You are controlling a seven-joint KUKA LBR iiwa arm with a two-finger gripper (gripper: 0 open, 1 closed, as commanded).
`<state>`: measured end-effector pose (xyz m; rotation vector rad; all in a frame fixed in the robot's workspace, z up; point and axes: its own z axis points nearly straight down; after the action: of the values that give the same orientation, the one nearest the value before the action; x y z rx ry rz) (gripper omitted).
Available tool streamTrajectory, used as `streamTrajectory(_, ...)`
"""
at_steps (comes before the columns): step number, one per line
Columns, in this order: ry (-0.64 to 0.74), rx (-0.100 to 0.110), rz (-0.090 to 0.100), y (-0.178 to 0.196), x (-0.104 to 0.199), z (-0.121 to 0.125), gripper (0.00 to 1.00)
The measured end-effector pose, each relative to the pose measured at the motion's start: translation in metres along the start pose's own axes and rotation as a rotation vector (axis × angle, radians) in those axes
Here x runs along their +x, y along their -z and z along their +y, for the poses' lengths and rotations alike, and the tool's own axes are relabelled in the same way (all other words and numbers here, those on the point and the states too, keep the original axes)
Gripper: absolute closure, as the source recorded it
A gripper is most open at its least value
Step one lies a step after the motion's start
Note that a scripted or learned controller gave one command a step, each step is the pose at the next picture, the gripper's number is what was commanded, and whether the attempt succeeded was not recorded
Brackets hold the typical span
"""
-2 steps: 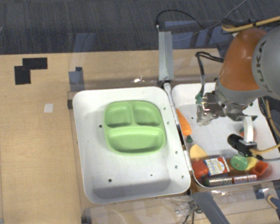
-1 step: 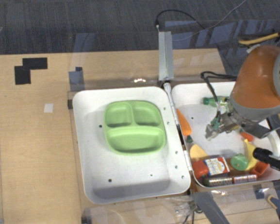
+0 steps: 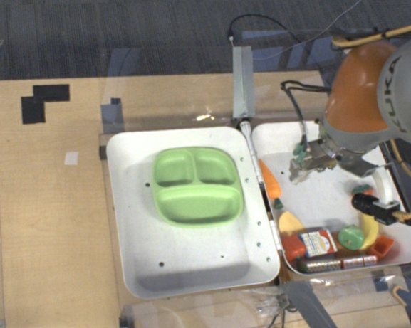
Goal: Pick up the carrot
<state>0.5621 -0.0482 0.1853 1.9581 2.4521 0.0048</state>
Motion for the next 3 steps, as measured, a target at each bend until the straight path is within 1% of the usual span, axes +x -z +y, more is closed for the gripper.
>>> streamTrajectory(1,0.037,-0.005,-0.003,-0.093,-0.035,-0.055,1.00)
streamTrajectory(2,-0.067,-0.001,-0.001,-0.082,-0.065,-0.017,1.00)
streamTrajectory(3,-0.066,-0.001,-0.001,-0.082,-0.065,-0.017,0.00)
